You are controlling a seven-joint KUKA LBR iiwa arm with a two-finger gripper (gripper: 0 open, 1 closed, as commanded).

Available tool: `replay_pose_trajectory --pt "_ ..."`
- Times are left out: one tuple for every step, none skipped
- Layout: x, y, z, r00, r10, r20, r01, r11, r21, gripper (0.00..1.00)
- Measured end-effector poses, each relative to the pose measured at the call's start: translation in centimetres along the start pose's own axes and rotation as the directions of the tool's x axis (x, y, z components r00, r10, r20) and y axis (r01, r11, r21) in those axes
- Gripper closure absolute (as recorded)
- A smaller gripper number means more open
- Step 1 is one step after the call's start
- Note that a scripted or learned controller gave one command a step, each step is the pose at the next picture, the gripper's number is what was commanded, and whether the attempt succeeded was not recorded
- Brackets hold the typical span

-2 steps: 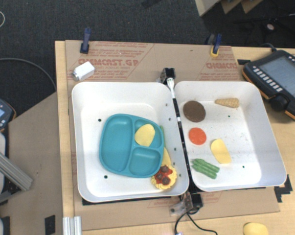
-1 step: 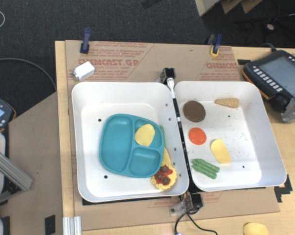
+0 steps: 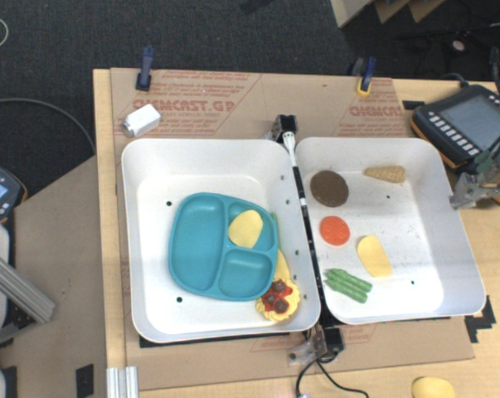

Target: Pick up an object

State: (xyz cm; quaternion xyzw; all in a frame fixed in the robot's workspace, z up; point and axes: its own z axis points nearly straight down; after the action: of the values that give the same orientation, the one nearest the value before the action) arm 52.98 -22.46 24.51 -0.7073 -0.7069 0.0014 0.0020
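While the blue tray (image 3: 201,247) lies in the bin at the view's left (image 3: 150,181), a yellow piece (image 3: 246,228) in one compartment, the other bin (image 3: 428,214) bears a brown disc (image 3: 328,188), an orange disc (image 3: 334,230), green beans (image 3: 347,283) and a tan cone (image 3: 385,173), all apart.

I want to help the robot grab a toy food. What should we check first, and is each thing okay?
1. Things to pick in the right bin: brown patty, orange disc, yellow piece, green beans, tan cone. Ok.
2. They lie apart, with room around each. Ok.
3. Yellow piece on blue tray sits alone in its compartment. Ok.
4. Pizza slice is wedged between the tray and the bin wall. Not ok.
5. Gripper ready above a bin: cannot tell.
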Motion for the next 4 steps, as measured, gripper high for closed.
replay_pose_trajectory --pt "4.3 -5.2 -8.5 1.0 -0.004 0.002 0.004 1.0 -0.011 1.0" --pt "3.6 4.4 3.0 1.0 -0.005 0.0 0.005 1.0 -0.001 1.0" --pt "0.0 13.2 8.7 1.0 -0.003 0.005 0.003 1.0 -0.012 1.0" --pt "2.7 1.4 6.5 1.0 0.002 -0.002 -0.002 1.0 0.002 1.0"
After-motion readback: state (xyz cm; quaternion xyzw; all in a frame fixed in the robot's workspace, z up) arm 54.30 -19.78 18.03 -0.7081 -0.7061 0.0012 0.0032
